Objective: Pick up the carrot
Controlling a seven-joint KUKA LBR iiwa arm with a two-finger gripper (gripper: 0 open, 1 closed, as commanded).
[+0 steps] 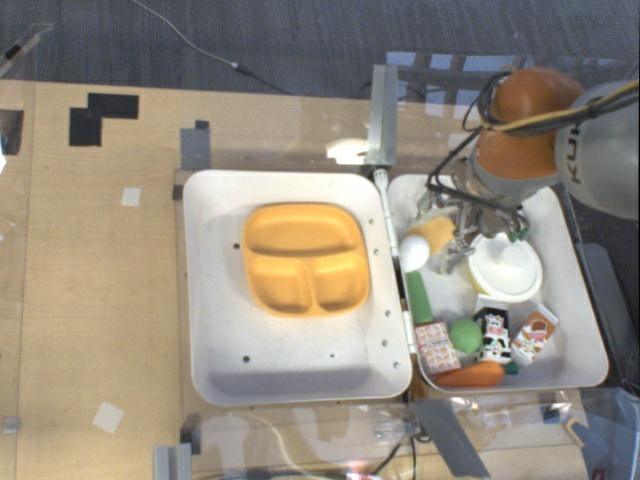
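Observation:
The orange carrot (470, 374) lies along the front wall of the right bin (585, 308), just below a green ball (464, 335). My gripper (458, 240) hangs over the back of that bin, under the arm's orange band (525, 98). It sits above a yellowish item (436, 232) and beside a white bowl (506, 268). The carrot is well in front of the gripper and apart from it.
The right bin also holds a white egg (414, 253), a green stick (418, 296), a pink patterned box (436, 346), a cow-print carton (491, 336) and a small brown carton (535, 336). A yellow divided tray (305, 258) rests in the left bin (215, 298).

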